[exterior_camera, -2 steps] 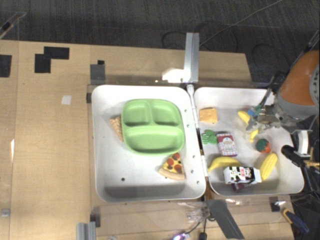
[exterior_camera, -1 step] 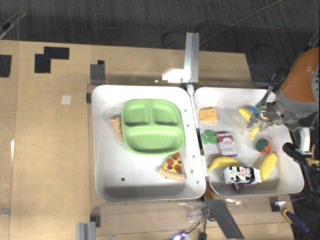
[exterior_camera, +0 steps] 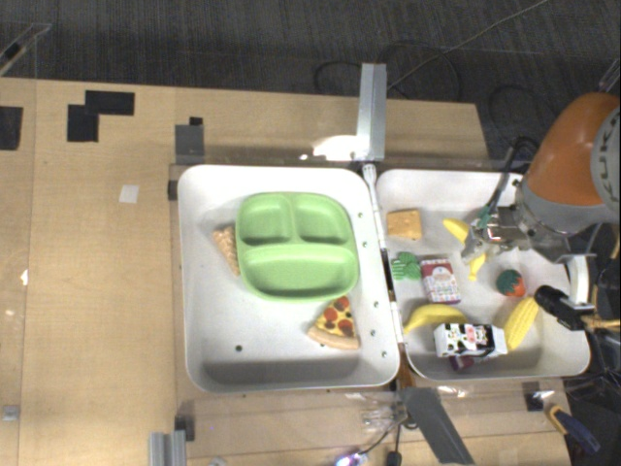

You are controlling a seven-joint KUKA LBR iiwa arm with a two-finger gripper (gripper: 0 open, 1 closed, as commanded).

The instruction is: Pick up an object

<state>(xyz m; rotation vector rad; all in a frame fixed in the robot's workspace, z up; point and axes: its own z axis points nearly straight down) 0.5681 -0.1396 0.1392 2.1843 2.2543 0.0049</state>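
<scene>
So far nothing is picked up. The gripper [exterior_camera: 482, 233] hangs low in the right bin [exterior_camera: 572, 362], just beside a small yellow toy [exterior_camera: 455, 228]. I cannot tell how it is set. The toy lies on the bin floor.

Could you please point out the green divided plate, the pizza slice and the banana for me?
Green divided plate [exterior_camera: 294, 244]: camera view, its large lower compartment.
Pizza slice [exterior_camera: 336, 323]: camera view, its topped middle.
Banana [exterior_camera: 434, 316]: camera view, mid-curve.
</scene>
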